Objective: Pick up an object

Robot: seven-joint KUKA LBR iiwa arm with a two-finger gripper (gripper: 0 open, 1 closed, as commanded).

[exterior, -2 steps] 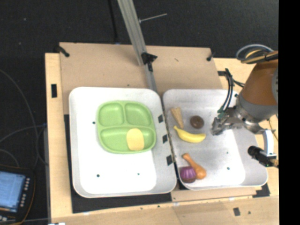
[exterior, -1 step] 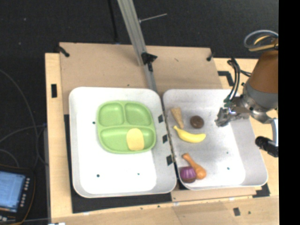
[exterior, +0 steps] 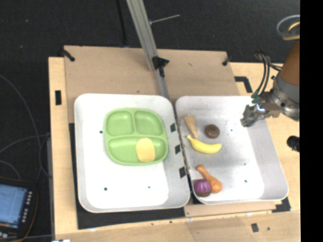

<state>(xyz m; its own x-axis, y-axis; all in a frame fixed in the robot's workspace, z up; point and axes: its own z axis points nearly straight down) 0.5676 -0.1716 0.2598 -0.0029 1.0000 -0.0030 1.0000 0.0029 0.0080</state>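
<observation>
White plastic bins, two of them, sit side by side on a wooden bench [exterior: 126, 69], so I'll use the seam between them as my reference and go left to right.

Way off left of the seam, past the bench edge, there's a small screen device [exterior: 15, 205] on the dark floor. Left bin [exterior: 91, 185] holds a green divided plate [exterior: 135, 135], parked left of the seam in the upper half of that bin. A yellow block [exterior: 146, 149] lies in the plate's big lower compartment, on the side closer to the seam.

A metal pole [exterior: 144, 34] slants down from the top and ends right about at the top of the seam.

Just right of the seam, in the right bin [exterior: 262, 170], there's a tan cone-ish thing [exterior: 191, 125], then a banana [exterior: 204, 146] just below it. A brown round object [exterior: 212, 131] sits a bit further right, just above the banana's far end. Lower down, hugging the seam near the bin's front corner, a purple round thing [exterior: 202, 187] touches an orange carrot-like piece [exterior: 209, 179].

Furthest from the seam, the gripper [exterior: 248, 118] hangs over the right bin's upper right area, well apart from all the objects. Nothing is between its fingers, but it's too small and blurry to say if they're spread or closed, can't tell.
</observation>
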